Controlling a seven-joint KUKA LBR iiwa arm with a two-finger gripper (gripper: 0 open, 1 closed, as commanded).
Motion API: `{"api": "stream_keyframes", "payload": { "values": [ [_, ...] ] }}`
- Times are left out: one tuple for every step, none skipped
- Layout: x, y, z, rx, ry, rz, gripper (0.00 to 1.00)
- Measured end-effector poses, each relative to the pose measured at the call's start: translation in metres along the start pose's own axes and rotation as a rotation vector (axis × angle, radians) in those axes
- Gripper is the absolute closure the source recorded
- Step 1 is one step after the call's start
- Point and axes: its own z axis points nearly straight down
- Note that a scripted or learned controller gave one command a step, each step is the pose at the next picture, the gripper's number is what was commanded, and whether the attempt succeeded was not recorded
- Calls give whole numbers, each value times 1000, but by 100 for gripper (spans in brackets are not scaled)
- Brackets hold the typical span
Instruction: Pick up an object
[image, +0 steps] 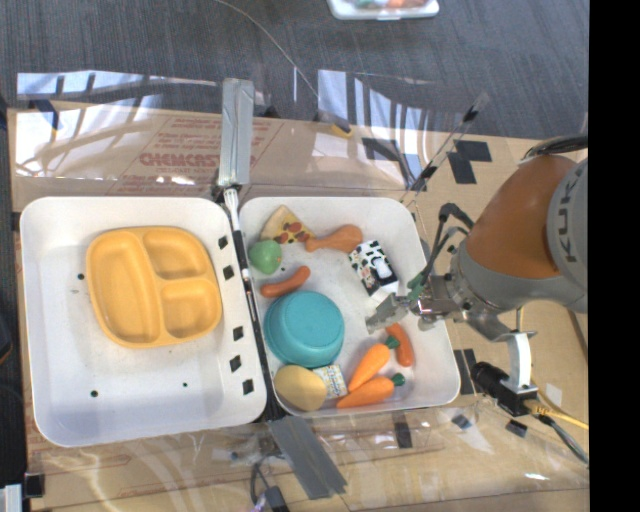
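White plastic formed both bins; the left bin (60, 400) carried a yellow divided tray (152, 283), the right bin (432, 350) a teal bowl (304, 327). Over that bin's right side the gripper (392, 308) hung, though I could not tell how its fingers stood. Just below it lay a small orange carrot (402, 345), with a black-and-white carton (371, 267) just above. Red print on the cardboard (180, 150) behind was too faint to read.
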Motion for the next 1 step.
{"api": "stream_keyframes", "payload": {
  "values": [
    [3, 14, 92, -2, -3, 190, 0]
  ]
}}
